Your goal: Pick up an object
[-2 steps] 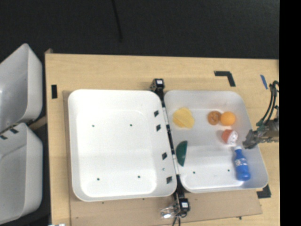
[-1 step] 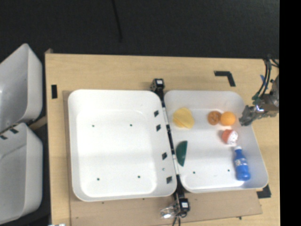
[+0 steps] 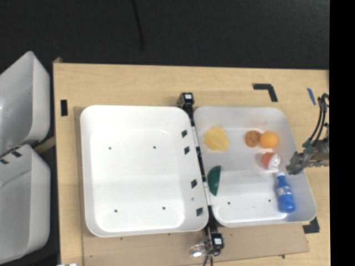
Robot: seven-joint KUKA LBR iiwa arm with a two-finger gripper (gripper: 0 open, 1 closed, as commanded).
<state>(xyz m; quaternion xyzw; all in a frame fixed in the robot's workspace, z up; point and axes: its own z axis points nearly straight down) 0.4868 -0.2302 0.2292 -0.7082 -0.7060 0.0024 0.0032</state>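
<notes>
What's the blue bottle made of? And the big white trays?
The blue bottle looks like plastic: bright even blue, a pale label band, a slight sheen. The white bins also look like plastic, smooth and a little glossy, with rounded molded corners. The picture is too soft to be sure.

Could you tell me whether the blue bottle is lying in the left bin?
No, the blue bottle lies in the right bin, near its right edge, below the small red and white item.

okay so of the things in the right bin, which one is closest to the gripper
The small red and white object, lying just left of the gripper at the bin's right wall. The blue bottle sits below it, slightly farther.
</notes>
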